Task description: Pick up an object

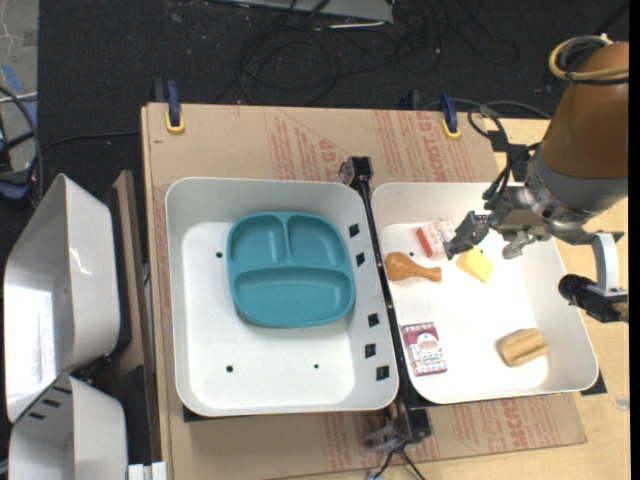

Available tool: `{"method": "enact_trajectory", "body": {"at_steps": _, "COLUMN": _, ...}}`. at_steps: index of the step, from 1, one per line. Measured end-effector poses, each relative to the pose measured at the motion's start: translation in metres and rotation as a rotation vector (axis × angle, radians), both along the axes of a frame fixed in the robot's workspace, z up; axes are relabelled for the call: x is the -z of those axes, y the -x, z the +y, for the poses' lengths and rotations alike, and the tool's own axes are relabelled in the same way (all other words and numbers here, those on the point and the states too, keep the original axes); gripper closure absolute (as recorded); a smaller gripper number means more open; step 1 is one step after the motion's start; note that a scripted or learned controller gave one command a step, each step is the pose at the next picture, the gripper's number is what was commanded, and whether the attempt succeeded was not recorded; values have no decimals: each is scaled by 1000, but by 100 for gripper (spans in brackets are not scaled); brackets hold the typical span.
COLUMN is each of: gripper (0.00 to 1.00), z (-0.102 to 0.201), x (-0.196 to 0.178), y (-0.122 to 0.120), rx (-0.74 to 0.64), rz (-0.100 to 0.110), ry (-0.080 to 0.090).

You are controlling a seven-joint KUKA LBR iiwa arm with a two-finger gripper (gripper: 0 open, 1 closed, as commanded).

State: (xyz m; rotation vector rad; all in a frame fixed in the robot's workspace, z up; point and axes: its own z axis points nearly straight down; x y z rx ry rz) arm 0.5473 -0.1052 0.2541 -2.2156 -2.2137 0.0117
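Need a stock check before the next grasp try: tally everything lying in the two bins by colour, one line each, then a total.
Teal: 1, divided plate
Brown: 1, drumstick toy
Yellow: 1, wedge
Tan: 1, block
Pink: 1, card packet
Red and white: 1, small packet
Total: 6

Arm (585,118) in from right; hand (492,236) low, fingers spread.

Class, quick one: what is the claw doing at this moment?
Claw: open, holding nothing, above the right bin near the yellow block.
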Motion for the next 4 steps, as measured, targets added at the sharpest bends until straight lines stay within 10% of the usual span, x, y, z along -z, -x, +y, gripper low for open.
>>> {"method": "enact_trajectory", "body": {"at_steps": 1, "gripper": 0, "z": 0, "x": -6, "y": -2, "rx": -2, "rz": -11, "ry": 1}}
{"method": "enact_trajectory", "body": {"at_steps": 4, "gripper": 0, "z": 4, "x": 154, "y": -13, "rx": 1, "rz": -6, "ry": 1}}
